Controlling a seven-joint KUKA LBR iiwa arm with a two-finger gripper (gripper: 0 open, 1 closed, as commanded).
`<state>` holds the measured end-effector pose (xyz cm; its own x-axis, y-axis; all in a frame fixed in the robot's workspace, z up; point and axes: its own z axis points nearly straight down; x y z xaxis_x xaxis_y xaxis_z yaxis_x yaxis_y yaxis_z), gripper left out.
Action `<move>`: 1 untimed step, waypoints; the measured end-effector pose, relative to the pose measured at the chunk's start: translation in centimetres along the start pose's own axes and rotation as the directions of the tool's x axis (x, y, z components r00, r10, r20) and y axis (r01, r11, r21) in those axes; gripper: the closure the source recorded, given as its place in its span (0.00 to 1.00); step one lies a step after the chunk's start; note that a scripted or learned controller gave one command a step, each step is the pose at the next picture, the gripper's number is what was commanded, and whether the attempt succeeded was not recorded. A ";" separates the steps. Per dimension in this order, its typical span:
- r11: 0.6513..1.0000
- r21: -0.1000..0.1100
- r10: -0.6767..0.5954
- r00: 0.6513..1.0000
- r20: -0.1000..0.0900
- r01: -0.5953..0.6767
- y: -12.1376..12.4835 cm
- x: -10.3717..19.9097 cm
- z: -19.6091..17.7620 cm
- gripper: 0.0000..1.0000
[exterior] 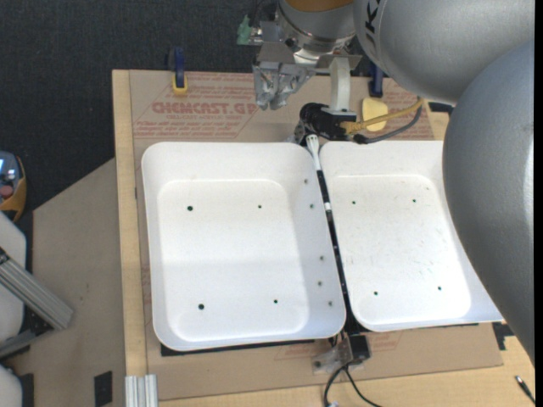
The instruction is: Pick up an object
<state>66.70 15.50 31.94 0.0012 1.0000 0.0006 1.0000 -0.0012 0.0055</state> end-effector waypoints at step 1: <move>1.000 0.010 -0.007 1.000 0.000 0.007 -0.2 7.4 4.7 1.00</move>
<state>66.53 22.86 27.20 -0.0054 1.0000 0.0007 1.0000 0.0054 -0.0041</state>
